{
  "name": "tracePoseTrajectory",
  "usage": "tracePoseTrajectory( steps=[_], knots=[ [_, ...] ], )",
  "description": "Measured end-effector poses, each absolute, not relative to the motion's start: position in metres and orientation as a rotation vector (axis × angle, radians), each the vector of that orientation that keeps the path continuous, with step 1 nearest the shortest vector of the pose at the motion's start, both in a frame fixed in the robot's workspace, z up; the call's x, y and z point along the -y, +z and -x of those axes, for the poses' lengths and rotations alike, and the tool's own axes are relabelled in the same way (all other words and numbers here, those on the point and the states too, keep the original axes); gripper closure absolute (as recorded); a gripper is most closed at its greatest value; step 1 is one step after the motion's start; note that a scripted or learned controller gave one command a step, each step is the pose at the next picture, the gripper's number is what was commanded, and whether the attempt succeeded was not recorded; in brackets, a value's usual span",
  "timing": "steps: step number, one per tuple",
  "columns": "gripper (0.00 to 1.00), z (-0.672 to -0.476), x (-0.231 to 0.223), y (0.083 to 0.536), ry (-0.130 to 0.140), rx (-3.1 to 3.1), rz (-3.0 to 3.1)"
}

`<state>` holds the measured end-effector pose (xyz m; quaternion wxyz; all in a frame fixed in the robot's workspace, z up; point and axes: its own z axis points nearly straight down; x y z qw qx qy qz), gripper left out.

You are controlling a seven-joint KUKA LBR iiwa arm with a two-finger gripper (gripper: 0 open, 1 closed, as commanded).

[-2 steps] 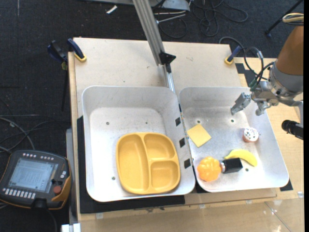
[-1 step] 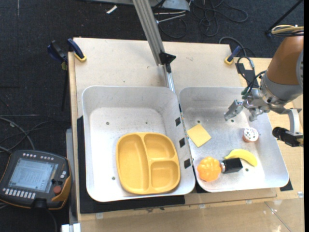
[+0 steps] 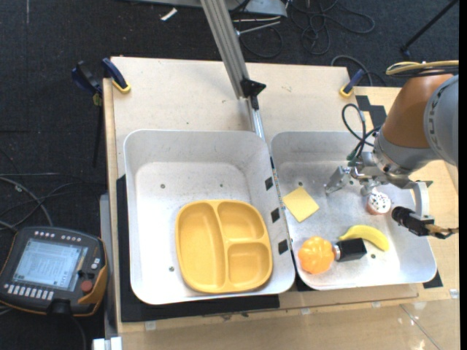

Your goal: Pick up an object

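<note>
My gripper (image 3: 341, 179) hangs over the middle of the right bin (image 3: 314, 143), reaching in from the right below the arm's orange band. A flat yellow square (image 3: 300, 204) lies just down and left of it, apart from it. To the gripper's lower right sits a small round white and red object (image 3: 376, 203). Along the bin's front lie a banana (image 3: 366, 235), a black block (image 3: 351, 250) and an orange pumpkin-shaped toy (image 3: 316, 256). Nothing shows in the gripper.
The left bin (image 3: 135, 152) holds a yellow divided plate (image 3: 222, 245). A slanted metal pole (image 3: 228, 39) rises from the bench between the bins at the back. A teach pendant (image 3: 47, 268) lies on the floor at the left.
</note>
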<state>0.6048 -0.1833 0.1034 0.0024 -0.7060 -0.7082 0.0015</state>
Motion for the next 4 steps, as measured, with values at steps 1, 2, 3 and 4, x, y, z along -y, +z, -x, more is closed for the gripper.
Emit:
tracePoseTrajectory(
  steps=[1, 2, 3, 4],
  knots=[
    [1.0, -0.607, 0.184, 0.118, -0.001, 2.225, 2.22],
    [1.0, -0.605, 0.185, 0.162, -0.004, 2.226, 2.224],
    [1.0, -0.602, 0.188, 0.225, -0.006, 2.228, 2.225],
    [1.0, -0.604, 0.188, 0.262, -0.004, 2.228, 2.222]
  ],
)
